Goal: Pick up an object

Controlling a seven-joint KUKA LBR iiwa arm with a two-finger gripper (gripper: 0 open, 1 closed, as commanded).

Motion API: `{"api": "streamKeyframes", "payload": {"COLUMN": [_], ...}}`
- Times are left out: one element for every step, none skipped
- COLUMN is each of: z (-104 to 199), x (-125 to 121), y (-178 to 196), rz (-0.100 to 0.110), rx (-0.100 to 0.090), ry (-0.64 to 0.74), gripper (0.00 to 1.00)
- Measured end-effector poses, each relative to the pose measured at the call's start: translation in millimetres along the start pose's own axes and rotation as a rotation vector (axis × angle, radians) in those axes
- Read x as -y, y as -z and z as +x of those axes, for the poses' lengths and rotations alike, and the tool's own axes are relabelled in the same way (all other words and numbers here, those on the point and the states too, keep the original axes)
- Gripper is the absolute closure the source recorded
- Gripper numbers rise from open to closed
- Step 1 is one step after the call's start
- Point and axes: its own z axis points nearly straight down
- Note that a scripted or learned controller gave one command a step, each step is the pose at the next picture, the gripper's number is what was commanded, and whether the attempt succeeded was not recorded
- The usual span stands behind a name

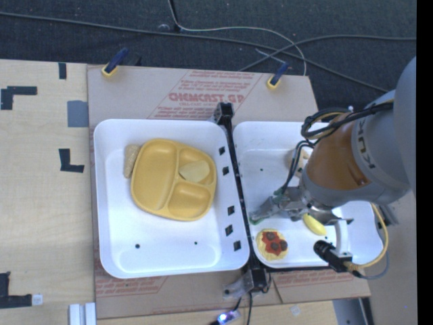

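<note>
two shallow white bins sit side by side on the surface, and we take them in turn. the left bin holds a yellow divided plate lying flat, with a pale round slice in one of its compartments and a tan, bread-like piece tucked against the plate's left edge.

the right bin holds a small round pizza toy near its front left corner and a yellow banana-like piece just under the arm's wrist. the arm covers much of this bin. the tool reaches low toward the bin's left wall, close above the pizza toy; we cannot tell whether its fingers are apart or together, and we see nothing clamped in them.

we judge the pizza toy the nearest candidate. it looks light, stiff and flat, likely smooth plastic, so it may slide or tip rather than lift. we would take it across its rim, fingers straddling the disc from above. the yellow piece beside it is rounder and might offer an easier hold across its narrow middle.
</note>
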Motion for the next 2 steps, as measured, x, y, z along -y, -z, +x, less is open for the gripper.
{"api": "streamKeyframes", "payload": {"z": [1.3,1.4], "x": [-3.0,-1.6], "y": [12.0,51.0], "rz": [-0.004,-0.001], "rx": [-0.002,-0.001], "ry": [0.003,0.003], "gripper": [1.0,1.0]}}
